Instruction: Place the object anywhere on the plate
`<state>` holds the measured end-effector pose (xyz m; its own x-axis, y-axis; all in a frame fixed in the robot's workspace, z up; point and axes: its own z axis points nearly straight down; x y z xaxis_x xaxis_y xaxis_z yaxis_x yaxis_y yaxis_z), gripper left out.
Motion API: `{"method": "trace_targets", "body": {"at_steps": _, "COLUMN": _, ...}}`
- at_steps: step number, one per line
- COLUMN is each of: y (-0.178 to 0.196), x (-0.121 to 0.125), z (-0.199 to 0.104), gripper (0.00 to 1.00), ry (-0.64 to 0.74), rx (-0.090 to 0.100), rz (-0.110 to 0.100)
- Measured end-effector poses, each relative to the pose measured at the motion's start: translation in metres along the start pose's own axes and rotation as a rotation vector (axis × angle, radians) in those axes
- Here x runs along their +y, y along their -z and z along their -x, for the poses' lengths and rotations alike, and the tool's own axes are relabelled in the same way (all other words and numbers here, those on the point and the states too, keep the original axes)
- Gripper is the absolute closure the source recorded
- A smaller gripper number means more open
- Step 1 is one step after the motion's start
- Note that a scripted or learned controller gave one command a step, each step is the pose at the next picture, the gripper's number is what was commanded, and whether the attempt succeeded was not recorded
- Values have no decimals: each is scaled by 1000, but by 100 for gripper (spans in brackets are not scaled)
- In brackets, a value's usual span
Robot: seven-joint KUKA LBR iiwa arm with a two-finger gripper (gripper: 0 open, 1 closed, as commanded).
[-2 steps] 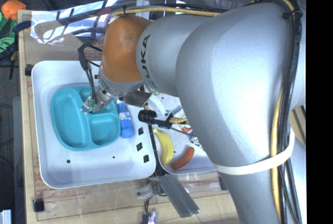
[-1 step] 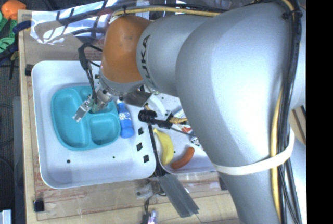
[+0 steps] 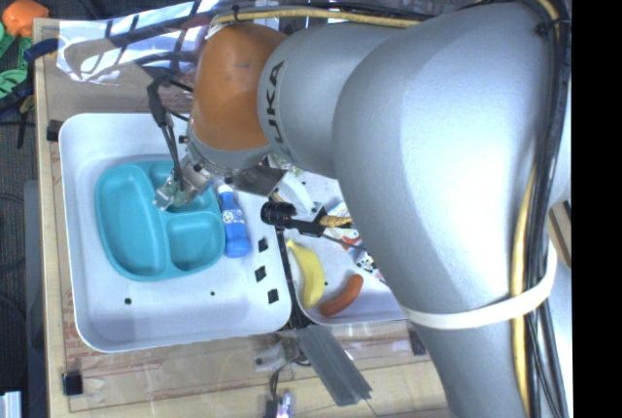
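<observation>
Object: cannot tell which one is meant; a small blue bottle (image 3: 232,226) lies in the left bin (image 3: 83,309), touching the plate's right edge, not on it.
Plate: teal, divided into compartments (image 3: 136,222), in the left bin; nothing clearly rests on its bare parts.
Gripper: over the plate's upper right part (image 3: 177,193); whether it is open or carrying anything cannot be told, the wrist hides it.
Right bin: banana (image 3: 311,275) and a red-brown sausage-like piece (image 3: 341,296) near its front edge.
Risk: if the gripper is empty, the release places nothing; a low pass could nudge the plate or bottle.
</observation>
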<state>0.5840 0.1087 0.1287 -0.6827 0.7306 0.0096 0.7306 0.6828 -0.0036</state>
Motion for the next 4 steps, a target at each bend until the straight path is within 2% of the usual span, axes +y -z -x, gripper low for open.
{"method": "trace_targets", "body": {"at_steps": 1, "y": 0, "x": 0, "z": 0, "gripper": 0, "ry": 0, "rx": 0, "rz": 0}}
{"method": "trace_targets", "body": {"at_steps": 2, "y": -35, "x": 80, "z": -26, "gripper": 0, "ry": -291, "rx": -11, "rz": 6}}
{"method": "trace_targets", "body": {"at_steps": 3, "y": 137, "x": 113, "z": -17, "gripper": 0, "ry": -76, "rx": -11, "rz": 5}}
{"method": "trace_targets", "body": {"at_steps": 4, "y": 146, "x": 114, "z": -19, "gripper": 100, "ry": -67, "rx": -10, "rz": 3}}
